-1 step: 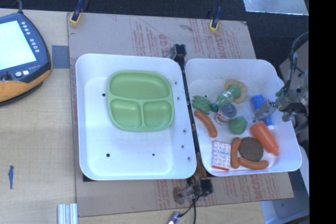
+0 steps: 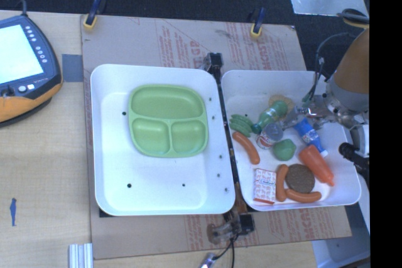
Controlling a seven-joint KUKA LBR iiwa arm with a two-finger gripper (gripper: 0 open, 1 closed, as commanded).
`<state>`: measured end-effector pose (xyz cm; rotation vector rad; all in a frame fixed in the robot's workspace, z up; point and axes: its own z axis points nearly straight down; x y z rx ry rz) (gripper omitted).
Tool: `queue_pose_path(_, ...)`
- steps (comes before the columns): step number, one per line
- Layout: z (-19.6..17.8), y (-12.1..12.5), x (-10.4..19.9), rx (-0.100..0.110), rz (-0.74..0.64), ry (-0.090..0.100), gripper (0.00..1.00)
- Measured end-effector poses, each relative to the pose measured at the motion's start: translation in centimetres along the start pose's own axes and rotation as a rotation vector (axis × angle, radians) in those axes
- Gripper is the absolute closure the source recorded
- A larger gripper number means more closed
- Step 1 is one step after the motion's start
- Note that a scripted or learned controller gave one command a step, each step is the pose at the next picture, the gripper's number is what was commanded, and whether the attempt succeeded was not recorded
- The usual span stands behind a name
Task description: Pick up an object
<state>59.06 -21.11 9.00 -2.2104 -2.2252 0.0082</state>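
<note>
Cut off by the picture's right edge: the arm [image 2: 353, 66], with just its orange band and grey wrist showing above the right bin [image 2: 245, 88]; gripper [image 2: 326, 111] at that bin's far right rim, too cluttered and small to make out its fingers; blue object [image 2: 310, 133] just below it, partly covered by the gripper's metal parts, kind unclear; yellowish item [image 2: 281, 99] near the bin's far wall, half hidden behind the green bottle [image 2: 270, 116]; print on the small packet [image 2: 264, 185] at the bin's near wall, too fine to read; teach pendant [image 2: 22, 69], well left of the bins, clipped by the left edge.
</note>
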Motion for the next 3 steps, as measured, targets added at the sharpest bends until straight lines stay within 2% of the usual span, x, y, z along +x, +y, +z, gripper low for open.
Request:
queue_pose_path(1, -1.2, 0.1, -0.1, -0.002, -0.003, -0.002, 1.0)
queue_pose_path(2, -14.3, -3.6, 8.9, -0.006, 0.001, 0.001, 1.0)
queue_pose_path(3, -14.4, -4.4, 14.2, -0.002, 0.0, 0.0, 1.0)
